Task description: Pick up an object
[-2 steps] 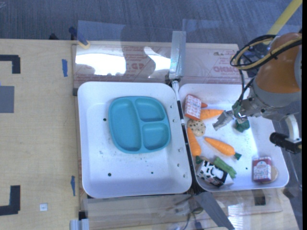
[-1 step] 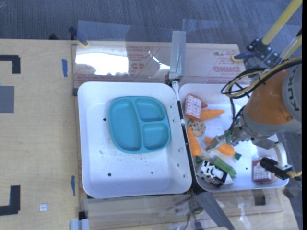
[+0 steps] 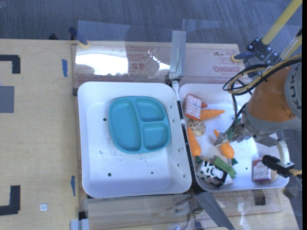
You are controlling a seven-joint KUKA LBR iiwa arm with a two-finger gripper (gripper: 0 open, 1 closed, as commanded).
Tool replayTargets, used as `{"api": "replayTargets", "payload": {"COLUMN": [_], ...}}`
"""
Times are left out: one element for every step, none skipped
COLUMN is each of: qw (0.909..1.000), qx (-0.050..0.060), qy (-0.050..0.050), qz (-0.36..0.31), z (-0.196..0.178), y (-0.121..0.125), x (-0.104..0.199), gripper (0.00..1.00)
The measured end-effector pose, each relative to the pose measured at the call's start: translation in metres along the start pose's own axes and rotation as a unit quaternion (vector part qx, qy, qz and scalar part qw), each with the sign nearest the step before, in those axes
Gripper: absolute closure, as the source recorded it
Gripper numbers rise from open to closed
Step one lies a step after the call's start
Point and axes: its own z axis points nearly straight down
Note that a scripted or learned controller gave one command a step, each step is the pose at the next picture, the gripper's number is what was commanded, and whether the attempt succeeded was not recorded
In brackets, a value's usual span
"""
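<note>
The claw (image 3: pixel 229 137) hangs over the right bin (image 3: pixel 211 92), grip state I cannot tell, a toy carrot (image 3: pixel 227 150) at its six o'clock; reaching stage, descent needed next.

Arm (image 3: pixel 276 99) (grey, orange-banded) cut off at right edge.

So there are two bins side by side. The left bin (image 3: pixel 91 166) has a divided plate (image 3: pixel 139 124) sitting in it, a bit toward the far side. The right bin (image 3: pixel 211 91) holds the clutter: a small box (image 3: pixel 193 106) at the far left, a carrot (image 3: pixel 211 113) just right of it, a cookie (image 3: pixel 196 127) nearer. Another carrot (image 3: pixel 194 143) runs along the left wall. A patterned carton (image 3: pixel 211 172) lies at the near edge, and a packet (image 3: pixel 260 170) sits in the near right corner.
</note>
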Motion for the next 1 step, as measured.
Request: {"api": "replayTargets", "payload": {"qw": [0.9998], "qx": [0.001], "qy": [0.003], "qz": [0.022], "z": [-0.1163], "y": [0.0689], "x": [0.0654], "gripper": [1.0]}}
